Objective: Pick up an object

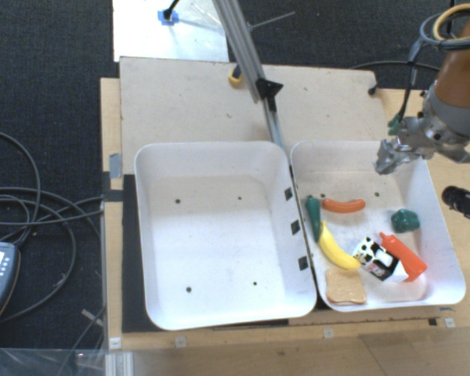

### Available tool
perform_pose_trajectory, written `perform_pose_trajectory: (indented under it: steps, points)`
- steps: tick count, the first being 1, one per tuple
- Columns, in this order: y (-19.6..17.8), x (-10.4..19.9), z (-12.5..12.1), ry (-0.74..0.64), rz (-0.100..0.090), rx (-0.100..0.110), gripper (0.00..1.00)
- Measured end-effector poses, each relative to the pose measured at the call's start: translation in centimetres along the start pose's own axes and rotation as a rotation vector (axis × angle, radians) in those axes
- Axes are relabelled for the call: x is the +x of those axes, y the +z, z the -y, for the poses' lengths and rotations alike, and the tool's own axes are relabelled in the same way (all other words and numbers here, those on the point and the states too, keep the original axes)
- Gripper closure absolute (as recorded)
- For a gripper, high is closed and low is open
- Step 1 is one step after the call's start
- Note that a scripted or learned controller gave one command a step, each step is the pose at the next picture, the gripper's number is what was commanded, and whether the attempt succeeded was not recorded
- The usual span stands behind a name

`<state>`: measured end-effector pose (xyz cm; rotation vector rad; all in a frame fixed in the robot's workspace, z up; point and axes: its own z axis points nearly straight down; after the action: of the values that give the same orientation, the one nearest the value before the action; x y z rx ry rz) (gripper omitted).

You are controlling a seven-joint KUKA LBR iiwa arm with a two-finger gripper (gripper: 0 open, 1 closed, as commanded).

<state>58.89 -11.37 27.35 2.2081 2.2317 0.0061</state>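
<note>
With the gripper (385,163), its state not discernible, poised over the right bin (446,233), a miss is risked because the banana (337,253), toast (345,287) and bottle (403,257) are crowded together.

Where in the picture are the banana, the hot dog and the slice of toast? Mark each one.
banana (336,251), camera view, middle of its yellow curve.
hot dog (344,205), camera view, middle of its length.
slice of toast (345,287), camera view, centre of its top face.
</note>
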Motion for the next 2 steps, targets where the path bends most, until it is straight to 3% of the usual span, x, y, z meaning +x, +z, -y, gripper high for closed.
perform_pose_trajectory:
  steps: [2]
  points:
    - [2.6,11.7,-2.2,0.000,-0.001,0.004,1.00]
